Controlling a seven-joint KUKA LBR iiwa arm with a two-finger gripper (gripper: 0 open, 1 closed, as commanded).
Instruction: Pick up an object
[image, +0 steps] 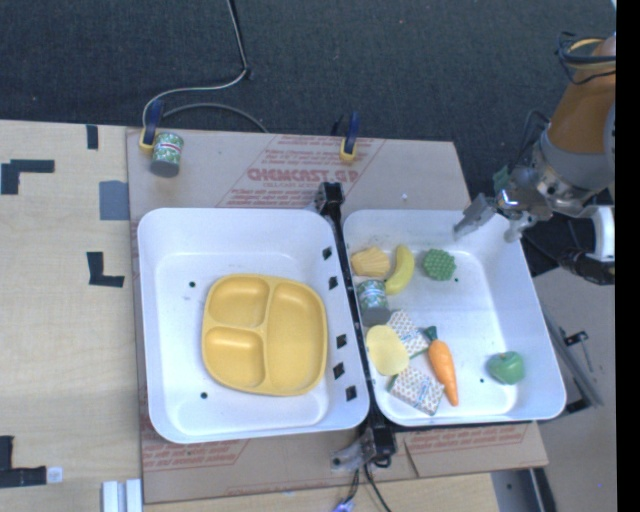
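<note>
The right bin (525, 300) holds several toy foods: a banana (401, 268), a yellow piece (369, 262) beside it, a bumpy green ball (437, 264), a small can (372, 295), a pale yellow lump (386, 350), a carrot (443, 371), a green pepper (506, 367) and two patterned packets (416, 390). My gripper (492, 221) hovers over the bin's far right corner, up and to the right of the green ball. Its fingers (470, 217) are spread open with nothing between them.
The left bin (170, 300) carries a yellow divided plate (265, 333). A small can (166, 153) stands on the cardboard behind the left bin. Clamps and a cable lie along the back edge.
</note>
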